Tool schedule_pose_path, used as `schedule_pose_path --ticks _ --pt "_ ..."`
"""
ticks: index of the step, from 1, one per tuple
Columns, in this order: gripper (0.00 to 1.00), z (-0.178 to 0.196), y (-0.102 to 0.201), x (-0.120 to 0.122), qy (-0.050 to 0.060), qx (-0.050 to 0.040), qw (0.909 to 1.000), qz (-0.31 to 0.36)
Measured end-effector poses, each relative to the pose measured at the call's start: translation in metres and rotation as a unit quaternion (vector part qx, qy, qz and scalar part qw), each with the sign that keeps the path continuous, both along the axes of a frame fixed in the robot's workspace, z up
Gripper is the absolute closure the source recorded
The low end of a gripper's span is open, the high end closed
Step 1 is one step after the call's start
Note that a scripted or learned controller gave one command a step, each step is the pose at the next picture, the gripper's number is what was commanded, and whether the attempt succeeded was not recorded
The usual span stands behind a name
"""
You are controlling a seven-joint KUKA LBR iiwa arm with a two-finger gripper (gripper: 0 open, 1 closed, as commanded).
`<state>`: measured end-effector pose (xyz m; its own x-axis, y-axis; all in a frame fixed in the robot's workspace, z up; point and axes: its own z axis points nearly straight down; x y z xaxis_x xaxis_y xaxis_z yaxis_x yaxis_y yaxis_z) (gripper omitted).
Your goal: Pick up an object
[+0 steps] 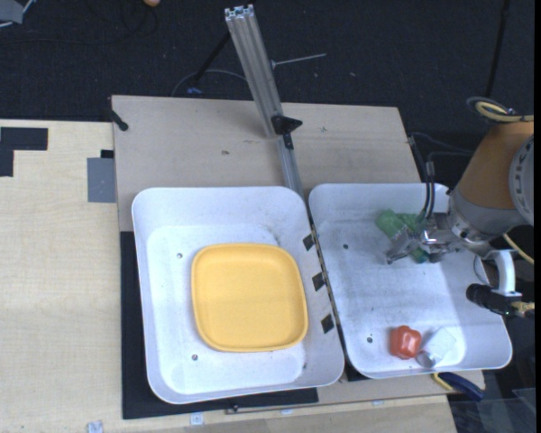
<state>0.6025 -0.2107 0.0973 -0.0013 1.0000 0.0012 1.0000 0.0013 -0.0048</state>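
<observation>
Arm: grey with orange band, reaching into the right bin (487, 354) on the worktop.
Claw (413, 244): low over the green object (394, 222); whether it is apart or clamped cannot be told.
Left bin (153, 242): holds a yellow plate (249, 297).
Near corner, right bin: red object (404, 341).
Progress: approach made; lift not yet evident.

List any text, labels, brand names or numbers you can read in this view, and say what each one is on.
None can be read.
Yellow plate: plain, no print.
Green object by the pincer: no marking visible.
Red object: too small and blurred to tell.
White bins: unmarked.
</observation>
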Motion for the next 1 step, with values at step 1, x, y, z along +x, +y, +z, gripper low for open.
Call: schedule_pose_path --ticks 1 --pt "1.0 0.0129 -0.0008 0.0012 -0.002 -0.0008 1.0 0.0"
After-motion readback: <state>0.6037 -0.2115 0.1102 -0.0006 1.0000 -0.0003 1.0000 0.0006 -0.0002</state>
